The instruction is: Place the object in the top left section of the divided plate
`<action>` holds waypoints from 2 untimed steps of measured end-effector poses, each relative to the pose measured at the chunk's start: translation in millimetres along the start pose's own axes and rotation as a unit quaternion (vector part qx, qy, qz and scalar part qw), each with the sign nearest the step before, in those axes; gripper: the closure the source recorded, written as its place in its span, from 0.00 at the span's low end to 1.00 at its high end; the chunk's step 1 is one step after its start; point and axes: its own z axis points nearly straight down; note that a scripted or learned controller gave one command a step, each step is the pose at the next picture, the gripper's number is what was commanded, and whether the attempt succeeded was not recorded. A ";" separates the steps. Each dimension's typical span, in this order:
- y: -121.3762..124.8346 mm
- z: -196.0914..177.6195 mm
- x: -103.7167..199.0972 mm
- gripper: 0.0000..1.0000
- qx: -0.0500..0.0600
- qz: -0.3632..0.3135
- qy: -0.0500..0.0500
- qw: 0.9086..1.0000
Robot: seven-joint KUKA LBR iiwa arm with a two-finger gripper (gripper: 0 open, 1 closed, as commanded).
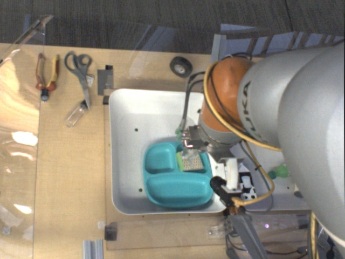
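Observation:
A teal divided plate (175, 188) lies in the left white bin (126, 144), toward its front right. Its upper right section holds a grey speckled sponge-like object (192, 163) with a green edge. My gripper (190, 143) hangs right above that object, under the orange wrist band (226, 99). The plate's top left section (160, 158) shows bare teal. The arm's bulk hides the gripper's fingers and the right bin.
Pliers (46, 74), scissors (81, 72) and a small clear tube (75, 114) lie on the wooden bench left of the bin. A black tape roll (181, 66) sits behind the bin. A green item (280, 172) peeks out beside the arm.

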 end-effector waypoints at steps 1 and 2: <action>-17.7 -68.5 65.9 1.00 -0.001 -0.035 0.001 0.999; -23.9 -39.7 14.4 1.00 0.000 -0.016 0.000 1.000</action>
